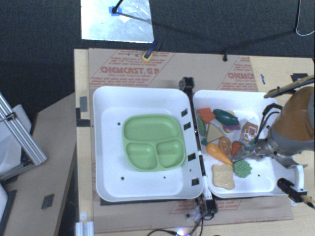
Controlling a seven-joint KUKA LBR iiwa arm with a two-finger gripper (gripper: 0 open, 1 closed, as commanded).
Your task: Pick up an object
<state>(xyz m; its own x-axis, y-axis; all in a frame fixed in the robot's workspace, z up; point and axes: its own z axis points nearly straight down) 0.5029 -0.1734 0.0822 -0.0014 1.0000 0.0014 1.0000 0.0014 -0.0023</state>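
The right bin [256, 102] holds several toy foods. Among them are a red piece [206, 115], a dark green item [225, 116], a tan wedge [214, 134], a pretzel [224, 144], an orange carrot [218, 154], a green broccoli [242, 168] and a slice of toast [223, 177]. My gripper [244, 154] is low in this bin, reaching in from the right. It sits just above the broccoli and just right of the carrot's end, next to a small red piece [236, 146]. Nothing is visibly lifted.
The left bin [106, 132] bears a green divided plate [151, 141]. A black divider [193, 132] runs between the bins. A small white and orange card [249, 130] lies behind the gripper. The arm's orange band [295, 119] covers the bin's right side.
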